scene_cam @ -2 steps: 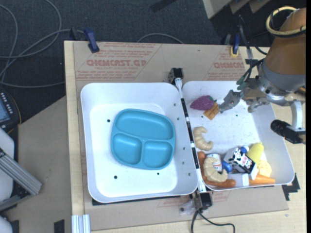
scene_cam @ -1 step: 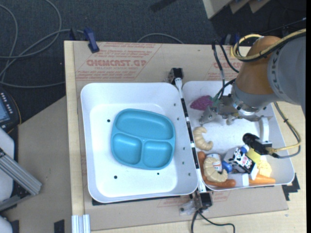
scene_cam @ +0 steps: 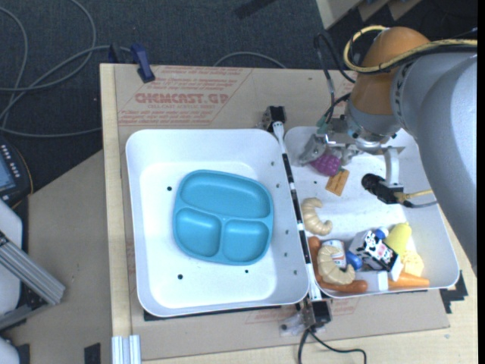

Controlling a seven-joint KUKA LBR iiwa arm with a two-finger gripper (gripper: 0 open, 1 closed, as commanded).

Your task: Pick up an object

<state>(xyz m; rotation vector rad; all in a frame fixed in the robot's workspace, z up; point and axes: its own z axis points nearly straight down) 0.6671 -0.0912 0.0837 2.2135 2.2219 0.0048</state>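
Resting in left bin (scene_cam: 144, 203): blue tray (scene_cam: 222, 216); right bin (scene_cam: 439, 241): toy food (scene_cam: 364, 258); fingers' (scene_cam: 331, 152) state unclear.

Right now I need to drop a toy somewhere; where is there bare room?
Left bin: white floor around the blue divided plate, widest below it. Right bin: crowded near corner of toys; gripper over a purple toy.

Glossy blue plastic plate (scene_cam: 222, 216), smooth white bins (scene_cam: 144, 203)

Robotics lab: bench (scene_cam: 197, 89) w/ white bins (scene_cam: 144, 203), loose cables (scene_cam: 53, 21) on carpet
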